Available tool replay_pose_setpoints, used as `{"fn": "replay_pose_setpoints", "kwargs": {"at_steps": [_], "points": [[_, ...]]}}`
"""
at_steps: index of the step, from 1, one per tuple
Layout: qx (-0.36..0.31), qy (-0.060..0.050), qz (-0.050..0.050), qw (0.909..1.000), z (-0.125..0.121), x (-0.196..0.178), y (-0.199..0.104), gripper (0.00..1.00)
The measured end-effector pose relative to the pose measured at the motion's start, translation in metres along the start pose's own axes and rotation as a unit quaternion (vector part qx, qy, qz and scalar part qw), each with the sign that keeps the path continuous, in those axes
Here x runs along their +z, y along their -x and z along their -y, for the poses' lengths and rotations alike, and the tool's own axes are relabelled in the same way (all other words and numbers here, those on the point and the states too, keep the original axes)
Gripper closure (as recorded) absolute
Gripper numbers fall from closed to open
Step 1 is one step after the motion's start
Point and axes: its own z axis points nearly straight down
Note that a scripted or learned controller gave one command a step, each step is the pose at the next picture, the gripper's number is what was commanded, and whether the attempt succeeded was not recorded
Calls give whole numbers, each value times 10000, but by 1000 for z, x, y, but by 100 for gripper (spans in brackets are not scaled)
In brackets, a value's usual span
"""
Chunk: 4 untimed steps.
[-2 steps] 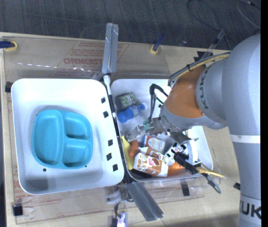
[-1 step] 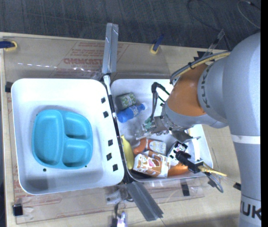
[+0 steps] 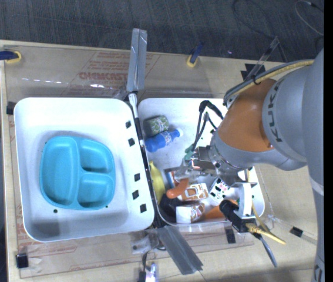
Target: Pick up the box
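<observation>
Tray (image 3: 78, 172), blue, lies in the left bin (image 3: 31, 116). The right bin (image 3: 172, 106) holds clutter: a bottle (image 3: 161, 140) and the box (image 3: 197, 191), orange and white, flat among the pile near the front wall. Judged light, stiff cardboard, slightly slick; best pinched across its narrow sides. The gripper (image 3: 204, 164) hangs just above it; jaw state cannot be told.

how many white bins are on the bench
2. The left bin holds a blue divided tray. The right bin holds a heap of small items, with the arm over it.
</observation>
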Motion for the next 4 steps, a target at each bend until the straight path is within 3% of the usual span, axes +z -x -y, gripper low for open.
{"fn": "replay_pose_setpoints", "kwargs": {"at_steps": [1, 2, 3, 4], "points": [[859, -1, 3, 9963, -3, -2, 32, 100], [1260, -17, -5, 9920, 2, 19, -17, 100], [2619, 68, -40, 9651, -5, 74, -5, 100], [2610, 86, -46, 9653, -6, 74, -7, 0]]}}
